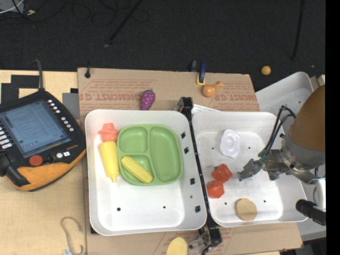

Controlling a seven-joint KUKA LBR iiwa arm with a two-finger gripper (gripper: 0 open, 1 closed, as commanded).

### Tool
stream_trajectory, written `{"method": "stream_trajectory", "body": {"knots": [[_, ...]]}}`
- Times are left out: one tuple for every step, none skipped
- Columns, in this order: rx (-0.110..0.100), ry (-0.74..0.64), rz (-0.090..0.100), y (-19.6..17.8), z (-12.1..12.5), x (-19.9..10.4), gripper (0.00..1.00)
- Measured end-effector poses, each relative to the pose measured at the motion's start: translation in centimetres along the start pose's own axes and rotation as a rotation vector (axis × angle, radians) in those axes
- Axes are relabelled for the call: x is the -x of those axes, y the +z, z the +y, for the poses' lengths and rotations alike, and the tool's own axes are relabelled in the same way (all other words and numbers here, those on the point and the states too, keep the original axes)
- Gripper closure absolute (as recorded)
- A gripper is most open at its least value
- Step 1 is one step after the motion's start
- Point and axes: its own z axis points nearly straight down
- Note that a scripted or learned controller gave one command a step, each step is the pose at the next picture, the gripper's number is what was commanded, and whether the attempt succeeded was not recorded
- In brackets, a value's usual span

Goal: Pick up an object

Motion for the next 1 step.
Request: {"method": "stream_trajectory", "body": {"knots": [[-0.006, -0.004, 0.003, 5.82, 0.34, -1.12, 0.0]]}}
